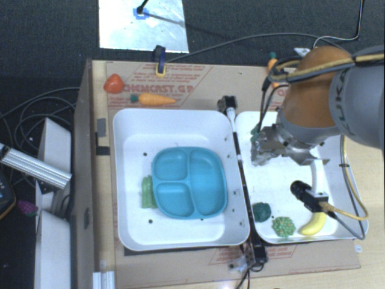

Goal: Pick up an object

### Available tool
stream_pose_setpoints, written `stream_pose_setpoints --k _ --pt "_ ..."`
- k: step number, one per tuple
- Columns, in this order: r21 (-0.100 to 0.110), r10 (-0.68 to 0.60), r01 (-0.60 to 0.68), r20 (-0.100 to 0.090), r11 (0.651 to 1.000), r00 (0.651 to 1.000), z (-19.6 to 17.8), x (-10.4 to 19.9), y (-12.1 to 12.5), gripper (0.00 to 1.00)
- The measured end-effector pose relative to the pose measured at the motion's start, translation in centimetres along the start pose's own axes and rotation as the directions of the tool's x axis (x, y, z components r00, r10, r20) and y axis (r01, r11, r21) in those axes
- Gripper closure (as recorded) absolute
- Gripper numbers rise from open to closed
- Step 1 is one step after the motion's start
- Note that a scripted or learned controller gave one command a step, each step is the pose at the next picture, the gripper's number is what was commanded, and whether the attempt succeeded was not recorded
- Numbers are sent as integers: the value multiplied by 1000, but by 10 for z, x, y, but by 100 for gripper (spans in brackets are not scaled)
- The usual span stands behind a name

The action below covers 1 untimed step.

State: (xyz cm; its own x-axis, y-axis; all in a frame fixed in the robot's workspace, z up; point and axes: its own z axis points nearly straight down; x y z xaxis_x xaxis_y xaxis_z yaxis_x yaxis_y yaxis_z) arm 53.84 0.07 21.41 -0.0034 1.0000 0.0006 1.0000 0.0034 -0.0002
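The gripper [262, 152] is hovering near the right bin's [264, 236] far-left corner; jaws unreadable, risking clipping the wall.

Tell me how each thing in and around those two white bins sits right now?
Blue plate: flat in the left bin, compartments bare.
Green piece: lying against the plate's left edge.
Banana, light green lump, dark green lump: resting in the right bin.
Carrot, tomato: lying on the board outside the bins.
Gripper: low over the right bin.
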Motion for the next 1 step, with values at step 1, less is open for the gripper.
stream_pose_setpoints --k 1 --pt "-5 -1 1 1 1000 1000 -37 21 111 100"
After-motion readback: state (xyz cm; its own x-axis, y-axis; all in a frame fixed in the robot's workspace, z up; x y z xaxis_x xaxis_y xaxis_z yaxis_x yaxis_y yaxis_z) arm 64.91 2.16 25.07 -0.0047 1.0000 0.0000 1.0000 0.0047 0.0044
